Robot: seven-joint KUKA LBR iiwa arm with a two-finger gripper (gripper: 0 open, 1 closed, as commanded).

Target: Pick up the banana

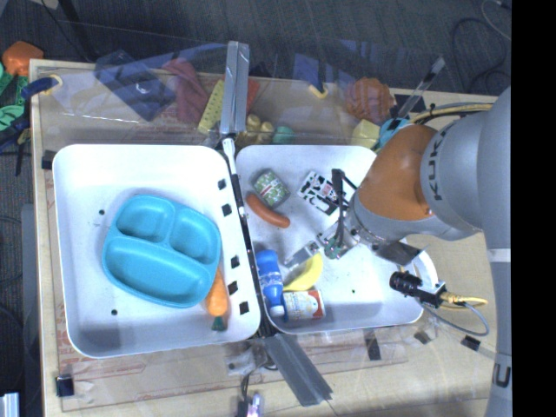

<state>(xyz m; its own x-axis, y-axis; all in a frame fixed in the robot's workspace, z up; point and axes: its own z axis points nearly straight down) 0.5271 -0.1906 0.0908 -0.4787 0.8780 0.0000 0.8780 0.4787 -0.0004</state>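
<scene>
The yellow banana (305, 273) lies in the right bin (382, 307), near its front left, between a blue bottle (269, 280) and the arm. My gripper (316, 249) hangs right over the banana's upper end, with the orange-banded wrist (395, 185) behind it to the right. The fingers (298, 254) stand spread apart, so the gripper is open, and the banana's tip sits just under the gap. The banana rests on the bin floor.
A red-and-white can (304, 305) touches the banana's lower end. A red sausage (268, 211), a green can (271, 187) and a black-and-white item (319, 189) lie further back. The left bin (78, 198) holds a blue compartment tray (163, 248) and a carrot (217, 299).
</scene>
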